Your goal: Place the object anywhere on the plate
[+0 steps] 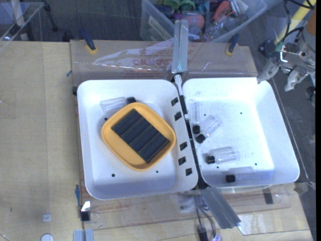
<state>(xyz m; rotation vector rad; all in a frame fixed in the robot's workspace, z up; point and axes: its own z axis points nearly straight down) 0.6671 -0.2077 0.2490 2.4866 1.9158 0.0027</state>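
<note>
Nearest, clear plastic vial (pixel 221 156) waits in right white bin (pixel 281 134); my gripper (pixel 293 74), state unclear, must descend; orange plate (pixel 115 142) awaits.

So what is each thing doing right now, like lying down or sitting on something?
Yellow plate: flat in the left bin, tilted cornerwise, carrying the dark ribbed block.
Dark ribbed block: lying flat on the plate.
Clear tube by the plate: lying on its side, off the plate.
Clear tubes in the right bin: lying on their sides, off the plate.
Storage tub: open, full of colourful things.
</note>
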